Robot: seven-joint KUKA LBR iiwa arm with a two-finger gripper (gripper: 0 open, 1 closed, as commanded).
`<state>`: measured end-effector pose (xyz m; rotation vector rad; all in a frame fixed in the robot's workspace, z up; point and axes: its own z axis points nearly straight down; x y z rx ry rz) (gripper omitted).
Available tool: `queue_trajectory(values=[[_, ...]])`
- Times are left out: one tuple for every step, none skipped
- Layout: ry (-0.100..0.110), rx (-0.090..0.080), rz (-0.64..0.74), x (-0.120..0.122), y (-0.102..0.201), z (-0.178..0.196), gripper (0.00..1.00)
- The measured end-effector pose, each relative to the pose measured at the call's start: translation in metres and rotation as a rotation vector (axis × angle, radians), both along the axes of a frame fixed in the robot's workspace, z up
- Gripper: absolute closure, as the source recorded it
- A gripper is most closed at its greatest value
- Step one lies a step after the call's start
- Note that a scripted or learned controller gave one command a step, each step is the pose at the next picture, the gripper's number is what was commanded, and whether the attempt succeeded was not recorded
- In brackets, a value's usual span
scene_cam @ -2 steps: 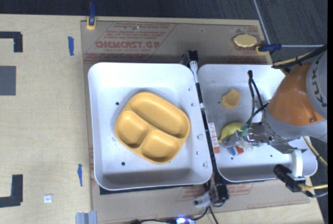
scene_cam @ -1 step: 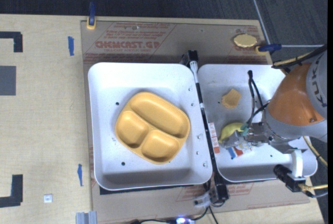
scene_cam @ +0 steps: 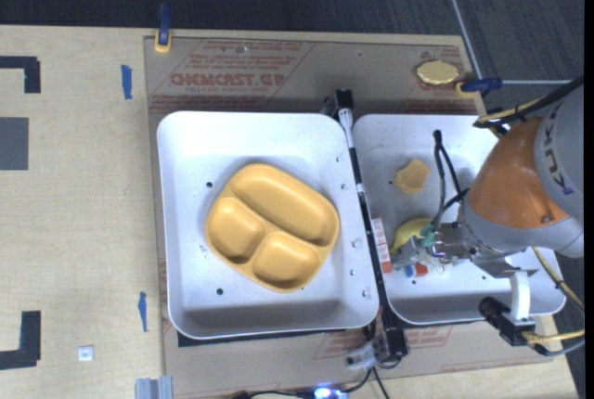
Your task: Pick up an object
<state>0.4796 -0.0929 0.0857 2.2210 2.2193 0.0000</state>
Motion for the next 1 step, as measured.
queue_trajectory(values=[[-0.004, -0.001, 0.0, 0.0014, -0.0001, 0.0099, 1.0]])
